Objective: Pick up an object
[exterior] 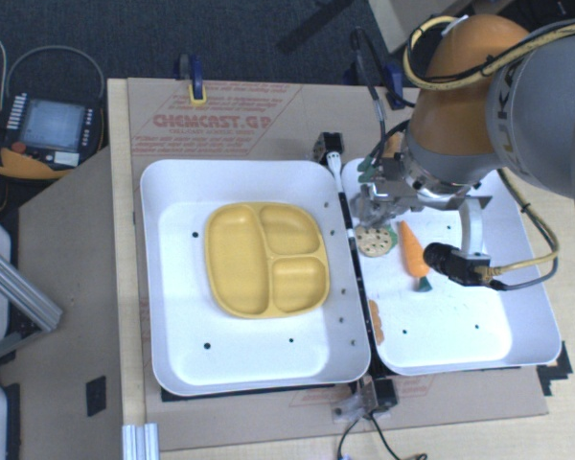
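1. In the camera view we take the yellow divided plate [266,259] as our landmark; it lies in the left white bin [172,343].
2. Right of the plate, across the bin edge, the gripper [376,220] hangs over a round cookie [374,241]; we cannot tell its state.
3. Further right lies a carrot [413,249] in the right white bin [460,348].
4. Both bins rest on a cardboard sheet [220,113]; far left of the plate sits a handheld pendant [50,132] on dark floor.
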